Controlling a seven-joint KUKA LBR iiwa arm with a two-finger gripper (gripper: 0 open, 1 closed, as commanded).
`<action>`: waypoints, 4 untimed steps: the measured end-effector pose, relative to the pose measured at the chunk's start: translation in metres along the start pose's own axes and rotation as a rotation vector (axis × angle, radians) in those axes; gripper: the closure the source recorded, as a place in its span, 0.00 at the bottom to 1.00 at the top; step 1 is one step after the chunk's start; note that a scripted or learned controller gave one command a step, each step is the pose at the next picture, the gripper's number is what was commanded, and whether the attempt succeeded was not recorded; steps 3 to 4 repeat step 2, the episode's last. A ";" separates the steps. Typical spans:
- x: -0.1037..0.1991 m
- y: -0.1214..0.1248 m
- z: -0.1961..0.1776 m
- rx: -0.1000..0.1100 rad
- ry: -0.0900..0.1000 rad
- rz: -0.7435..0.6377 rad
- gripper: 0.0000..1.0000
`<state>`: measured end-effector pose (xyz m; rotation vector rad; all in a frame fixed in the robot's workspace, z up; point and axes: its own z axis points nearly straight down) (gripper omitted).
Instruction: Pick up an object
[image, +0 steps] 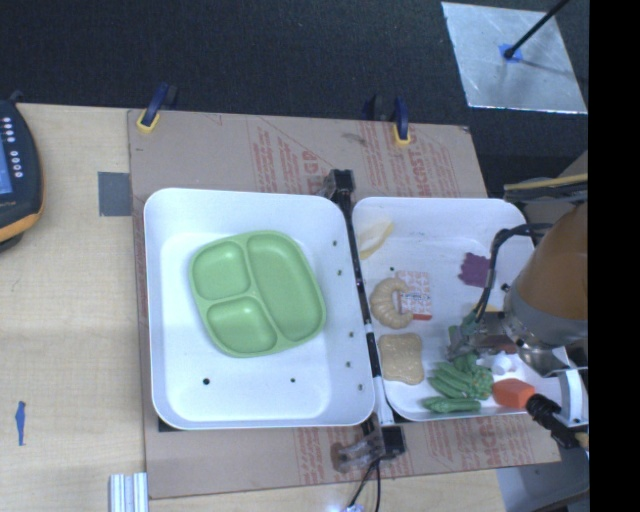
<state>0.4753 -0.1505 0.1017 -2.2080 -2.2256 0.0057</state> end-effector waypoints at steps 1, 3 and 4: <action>0.030 0.100 -0.046 -0.016 -0.003 -0.003 1.00; 0.089 0.068 -0.124 -0.010 0.001 -0.002 1.00; 0.089 0.068 -0.124 -0.010 0.001 -0.002 1.00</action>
